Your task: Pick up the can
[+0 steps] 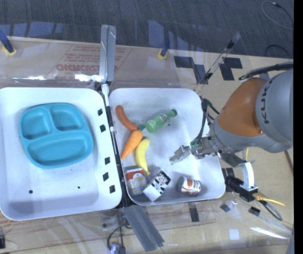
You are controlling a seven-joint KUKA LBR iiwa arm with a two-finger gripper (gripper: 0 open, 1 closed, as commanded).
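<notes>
The can (190,185), red and white with a silver end, lies on its side near the front wall of the right bin (194,97). My gripper (181,153) hovers over the bin floor a short way behind the can and slightly to its left, apart from it. Its two fingers stand open with nothing between them. The grey arm with its orange band (241,112) reaches in over the bin's right wall.
The right bin also holds a green bottle (159,121), a sausage (125,117), a carrot (132,143), a banana (142,154), a red box (135,180) and a small carton (157,184) left of the can. A blue divided plate (56,134) lies in the left bin.
</notes>
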